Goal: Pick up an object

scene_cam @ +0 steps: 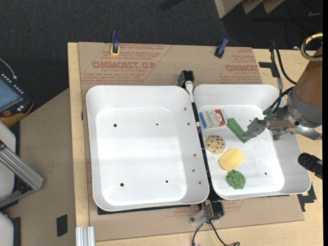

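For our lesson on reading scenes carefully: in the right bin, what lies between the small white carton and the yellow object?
In the camera view, a chocolate chip cookie lies between the carton above it and the yellow object below and to its right.

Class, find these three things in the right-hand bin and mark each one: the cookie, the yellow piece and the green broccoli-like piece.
cookie [215, 144], camera view, centre of its speckled top.
yellow piece [231, 159], camera view, middle of its rounded top.
green broccoli-like piece [236, 179], camera view, middle of its bumpy head.
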